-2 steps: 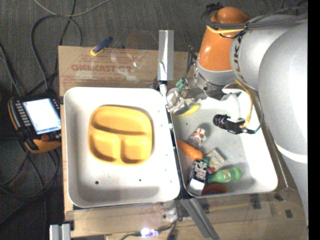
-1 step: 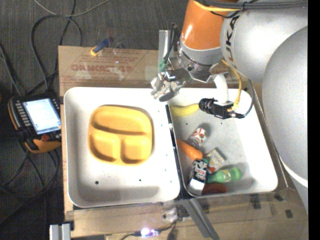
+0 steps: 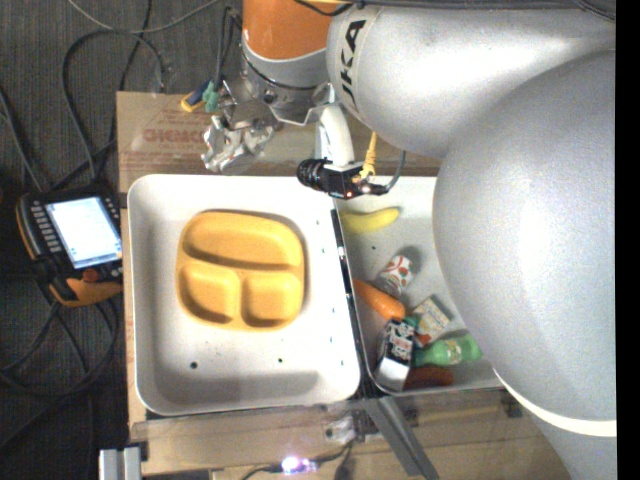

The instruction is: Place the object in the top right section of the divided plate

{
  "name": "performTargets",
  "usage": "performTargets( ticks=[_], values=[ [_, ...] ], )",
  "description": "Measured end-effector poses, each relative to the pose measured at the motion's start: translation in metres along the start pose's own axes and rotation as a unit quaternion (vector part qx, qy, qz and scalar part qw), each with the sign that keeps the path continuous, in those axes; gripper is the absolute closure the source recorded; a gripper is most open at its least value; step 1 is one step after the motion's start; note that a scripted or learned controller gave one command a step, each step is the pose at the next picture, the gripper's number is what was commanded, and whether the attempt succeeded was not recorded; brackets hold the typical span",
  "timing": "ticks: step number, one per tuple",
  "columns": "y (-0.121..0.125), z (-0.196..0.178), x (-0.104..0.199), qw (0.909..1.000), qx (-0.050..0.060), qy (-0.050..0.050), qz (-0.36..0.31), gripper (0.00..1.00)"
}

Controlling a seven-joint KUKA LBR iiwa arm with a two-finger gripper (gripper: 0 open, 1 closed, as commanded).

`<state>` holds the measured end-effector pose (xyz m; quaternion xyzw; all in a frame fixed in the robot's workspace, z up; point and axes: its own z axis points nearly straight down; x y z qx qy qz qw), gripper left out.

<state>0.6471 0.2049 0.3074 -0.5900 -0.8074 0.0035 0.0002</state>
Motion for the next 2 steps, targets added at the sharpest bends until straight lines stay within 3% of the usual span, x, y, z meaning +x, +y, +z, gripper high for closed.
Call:
performTargets(
  ticks=[1,2],
  values=[
    [-0.111,0.039,0.032,1.0,0.001,0.0,0.007,1.0],
    [-0.15,0.127,0.024,0.9981,0.003,0.002,0.061,1.0]
  ],
)
